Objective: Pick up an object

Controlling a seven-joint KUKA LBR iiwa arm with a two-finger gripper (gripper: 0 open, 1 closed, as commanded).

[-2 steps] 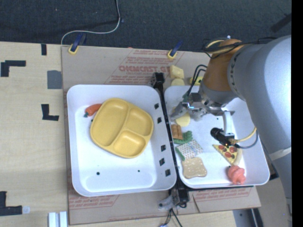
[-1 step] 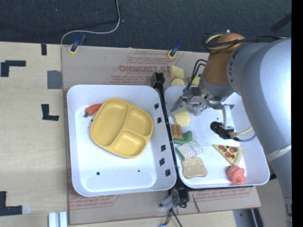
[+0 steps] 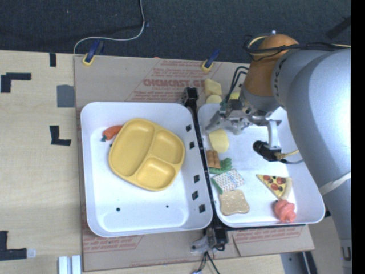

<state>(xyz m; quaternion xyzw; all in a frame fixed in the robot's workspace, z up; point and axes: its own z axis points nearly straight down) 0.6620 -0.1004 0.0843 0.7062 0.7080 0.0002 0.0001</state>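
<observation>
My gripper (image 3: 229, 120) hangs over the far left part of the right bin (image 3: 302, 178), under the orange band of the wrist. Just below it in the view lies a pale yellow rounded piece (image 3: 218, 140); I see nothing held. Toward the front of the same bin are a brown-orange piece (image 3: 212, 160) with a green piece (image 3: 226, 165) beside it, a patterned packet (image 3: 228, 180), a bread slice (image 3: 234, 202), a pizza slice (image 3: 275, 184) and a red-pink piece (image 3: 284, 210).
The left bin (image 3: 97, 210) holds a yellow divided plate (image 3: 146, 153) with an orange carrot-like piece (image 3: 112, 132) at its far left. Two pale yellow pieces (image 3: 213, 92) sit at the right bin's far left corner. The grey arm covers the right side of the view.
</observation>
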